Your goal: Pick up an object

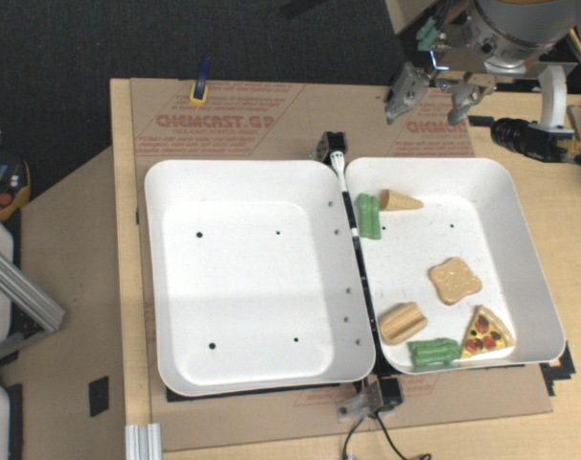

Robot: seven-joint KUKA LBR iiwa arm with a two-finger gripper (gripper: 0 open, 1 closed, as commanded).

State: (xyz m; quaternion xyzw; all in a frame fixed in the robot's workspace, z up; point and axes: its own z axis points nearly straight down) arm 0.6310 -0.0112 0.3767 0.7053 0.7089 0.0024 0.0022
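Six toy foods (454, 281) in right bin (521, 209), well below spread, unladen claw (429, 103).

Arm (525, 8): cut off by the top edge; just the wrist and orange band showed.
Green piece (434, 354): its right end was tucked under the pizza slice (486, 333).
Tabletop (70, 238): ran out of frame at left and bottom.
Blue-and-yellow object (201, 82): too small to identify.
Cable (377, 439): cut off at the bottom edge.
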